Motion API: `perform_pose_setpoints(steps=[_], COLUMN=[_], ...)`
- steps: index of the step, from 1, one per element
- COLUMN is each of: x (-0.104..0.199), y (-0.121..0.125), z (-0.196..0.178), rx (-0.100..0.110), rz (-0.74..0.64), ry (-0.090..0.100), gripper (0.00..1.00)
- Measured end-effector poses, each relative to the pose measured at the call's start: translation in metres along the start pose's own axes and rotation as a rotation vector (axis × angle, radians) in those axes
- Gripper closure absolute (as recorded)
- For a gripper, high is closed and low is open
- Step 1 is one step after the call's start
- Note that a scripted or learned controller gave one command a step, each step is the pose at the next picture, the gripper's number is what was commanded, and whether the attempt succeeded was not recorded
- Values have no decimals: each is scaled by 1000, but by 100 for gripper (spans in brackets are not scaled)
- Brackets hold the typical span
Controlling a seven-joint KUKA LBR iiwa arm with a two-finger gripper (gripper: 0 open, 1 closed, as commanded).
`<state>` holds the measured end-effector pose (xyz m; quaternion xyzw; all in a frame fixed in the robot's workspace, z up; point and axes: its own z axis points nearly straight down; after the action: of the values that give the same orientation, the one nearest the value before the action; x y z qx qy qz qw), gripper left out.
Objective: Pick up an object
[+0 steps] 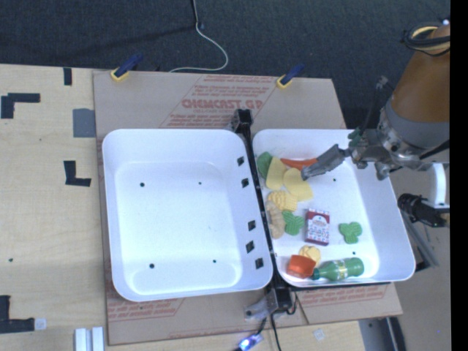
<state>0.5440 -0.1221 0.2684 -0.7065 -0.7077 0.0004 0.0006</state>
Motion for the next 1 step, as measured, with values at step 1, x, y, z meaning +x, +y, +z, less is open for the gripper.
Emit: perform_pose_setpoints(steps=[1], x=[117], y=[-19], z=[49], rx=[6], rz=[-10], ry=[4], gripper=[0])
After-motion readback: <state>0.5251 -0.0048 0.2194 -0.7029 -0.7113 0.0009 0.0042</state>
